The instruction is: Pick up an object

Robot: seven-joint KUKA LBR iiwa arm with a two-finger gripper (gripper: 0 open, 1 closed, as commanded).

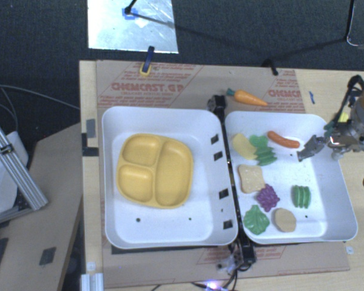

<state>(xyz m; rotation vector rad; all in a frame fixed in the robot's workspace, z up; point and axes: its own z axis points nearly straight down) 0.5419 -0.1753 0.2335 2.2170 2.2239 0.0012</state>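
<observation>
I read the nearest candidate as the red sausage, lying flat and slightly tilted in the upper part of the right bin, right of centre frame. The gripper sits just to its right and a little lower, near the sausage but apart from it, with nothing between the fingers; whether they are spread or closed I cannot tell from this slant. The arm comes in over the bin's right rim, which is why the toy foods nearest that side are the easiest reach.

Spreading out from there: a yellow piece and a green leafy piece lie touching each other to the left of the sausage. Below them are a bread slice, purple grapes just beside it, green beans standing alone toward the right, and along the bottom a green leaf next to a tan round piece. The clustered items would be awkward to pinch singly; the sausage and beans have free space around them, so I judge them better targets.

An orange carrot rests outside the bins on the cardboard above. The left bin holds a yellow divided plate, centred, probably as a drop spot. No pick has been made.
</observation>
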